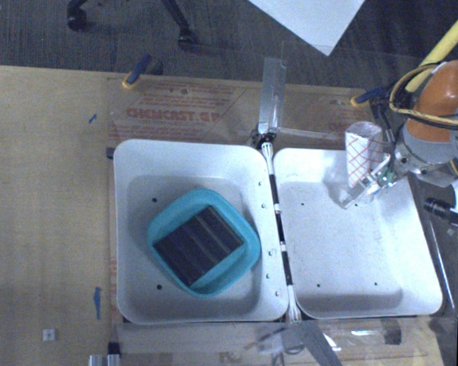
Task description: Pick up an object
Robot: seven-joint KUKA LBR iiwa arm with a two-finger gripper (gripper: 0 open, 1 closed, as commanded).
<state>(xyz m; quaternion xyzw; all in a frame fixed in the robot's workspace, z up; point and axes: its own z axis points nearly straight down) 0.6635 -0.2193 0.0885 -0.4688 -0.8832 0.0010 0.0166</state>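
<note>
Two shallow white bins sit side by side on a wooden bench, seen from above at a slant. Nearest the viewer, in the left bin point(139, 167), lies a teal, rounded-square container point(241, 243) turned at an angle, with a dark ribbed insert point(197, 245) set into its top. It looks like stiff moulded plastic, probably light, with smooth sides that could slip; the raised rim at an edge seems the safest place to pinch, since the whole body looks too broad to span. The right bin point(361, 275) shows a bare white floor. Farther back, over that bin's far right corner, the gripper point(374, 181) hangs from the grey arm with its orange band point(443, 89). Against it is a pale piece with a red grid pattern point(360, 154), seemingly thin and flimsy like a wrapper, raised above the bin floor. Whether the claw is clenched on it or released cannot be told; blur hides the contact. Beyond, a metal bracket point(272, 89) stands behind the bins.
</note>
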